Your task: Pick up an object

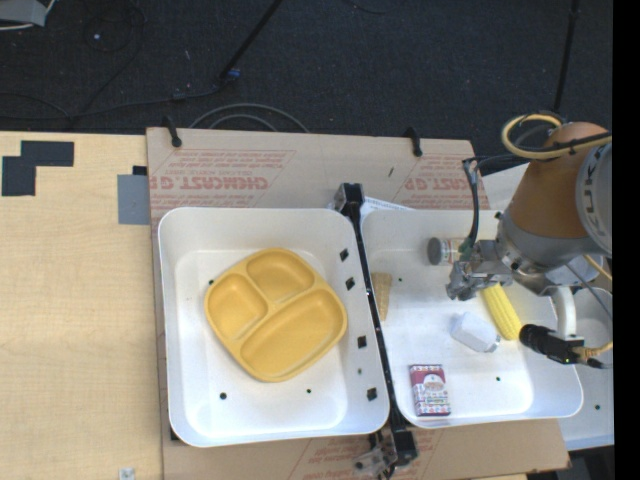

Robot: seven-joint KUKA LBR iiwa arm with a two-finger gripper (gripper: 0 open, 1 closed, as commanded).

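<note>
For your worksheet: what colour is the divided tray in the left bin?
Yellow, seen clearly in the camera view: divided tray.

Yellow divided plate [276, 313], yellow corn cob [502, 311], red-and-white small box [430, 389], white bins [190, 408].

cam sat fixed overhead | looked down at a slant | both white bins [190, 268] in frame, mid-distance

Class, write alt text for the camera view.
The robot's tool hangs over the right bin, beside a corn cob, a pale wrapped item and a small red box. The left bin holds a yellow divided plate.
</note>
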